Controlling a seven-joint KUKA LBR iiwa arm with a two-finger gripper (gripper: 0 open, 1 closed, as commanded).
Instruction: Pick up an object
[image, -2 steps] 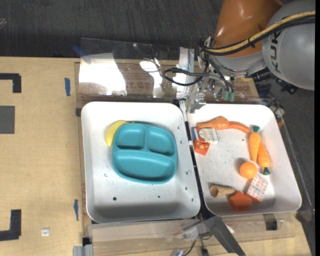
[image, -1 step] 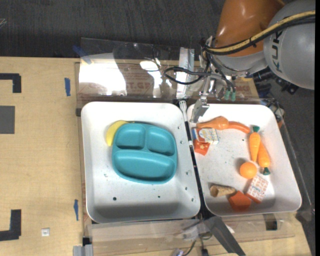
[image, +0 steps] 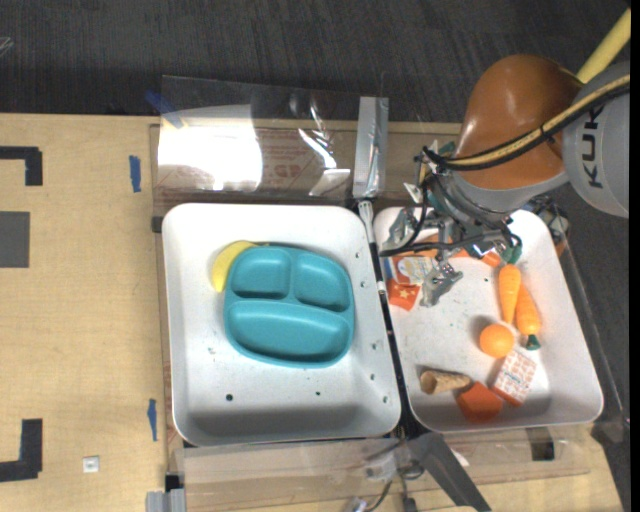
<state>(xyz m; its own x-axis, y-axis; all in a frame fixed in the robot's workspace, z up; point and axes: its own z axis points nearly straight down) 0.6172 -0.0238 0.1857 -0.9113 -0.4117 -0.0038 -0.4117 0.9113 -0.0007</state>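
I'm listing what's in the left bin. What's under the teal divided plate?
A yellow thing pokes out from under the teal divided plate at its upper-left edge, on the white bin. The plate covers the rest of it, so I can't tell what it is.

Open white floor runs through the middle of the right bin (image: 575, 385), hemmed by a carrot (image: 515, 295) and an orange ball (image: 496, 340) to the right and a red-and-white packet (image: 405, 280) near the divider. A brown piece (image: 445, 381), a red object (image: 480, 402) and a patterned box (image: 516, 376) crowd the near edge, while the arm (image: 515, 120) overhangs the far end. In the left bin (image: 185, 300), a teal divided tray (image: 288, 305) over a yellow item (image: 228, 260) takes the centre, leaving bare margins at left and front.
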